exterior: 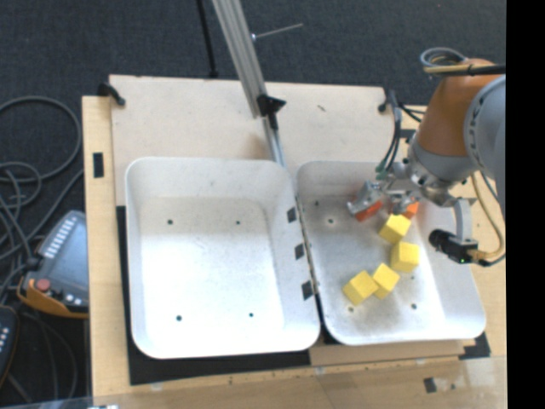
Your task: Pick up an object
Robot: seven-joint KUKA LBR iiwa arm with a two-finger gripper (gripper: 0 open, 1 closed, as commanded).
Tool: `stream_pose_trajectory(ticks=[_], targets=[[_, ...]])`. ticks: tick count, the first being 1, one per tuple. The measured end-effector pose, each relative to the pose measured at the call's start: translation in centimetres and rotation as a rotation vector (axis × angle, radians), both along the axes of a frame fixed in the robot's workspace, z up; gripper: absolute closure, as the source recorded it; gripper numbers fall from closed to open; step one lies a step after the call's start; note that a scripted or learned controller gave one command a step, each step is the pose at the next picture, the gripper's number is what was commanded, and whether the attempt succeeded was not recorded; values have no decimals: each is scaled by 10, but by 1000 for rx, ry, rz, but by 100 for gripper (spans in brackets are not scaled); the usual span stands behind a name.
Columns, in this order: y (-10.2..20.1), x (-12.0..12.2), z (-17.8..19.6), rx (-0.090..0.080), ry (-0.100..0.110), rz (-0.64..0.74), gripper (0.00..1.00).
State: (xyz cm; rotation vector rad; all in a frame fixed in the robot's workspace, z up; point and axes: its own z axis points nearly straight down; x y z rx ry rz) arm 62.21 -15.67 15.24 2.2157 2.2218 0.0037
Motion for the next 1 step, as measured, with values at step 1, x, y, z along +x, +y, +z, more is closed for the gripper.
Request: stream_pose_trajectory(ticks=[1], targets=[[14,30,-28,-1,4,-4,0]])
